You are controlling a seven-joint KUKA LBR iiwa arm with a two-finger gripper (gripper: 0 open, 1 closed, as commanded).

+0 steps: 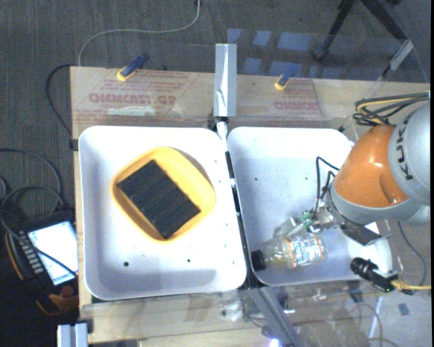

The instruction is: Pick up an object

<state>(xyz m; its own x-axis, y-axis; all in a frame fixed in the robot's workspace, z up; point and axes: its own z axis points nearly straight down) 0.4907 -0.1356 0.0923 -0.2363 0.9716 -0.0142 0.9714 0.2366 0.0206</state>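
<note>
- Two white bins side by side on the desk (130,96), left bin (101,266) and right bin (275,150) meeting along a dark seam.
- In the left bin: a yellow dish (195,172) with rounded corners, lying flat near the middle, turned at a slant.
- Inside the dish: a black ribbed pad (159,197), covering most of its floor.
- In the right bin: a clear bottle (293,251) lying on its side near the front wall, dark cap toward the seam, orange-printed label around its body.
- Arm (369,176) in from the right, orange band over the right bin's far right part, grey wrist below it.
- Hand (309,221) low over the right bin, just above and beside the bottle's upper end, near or touching; cannot tell which.
- Hand's opening hidden under wrist and glare: cannot tell how wide, nor whether anything is gripped.
- Black cables looping off the wrist over the right bin.
- Behind the bins on the desk: two blue-and-yellow clamps, left (132,66) and right (286,76), and an upright grey post (225,78) at the seam.
- On the floor at left: a tablet (50,248) with a lit screen.
</note>
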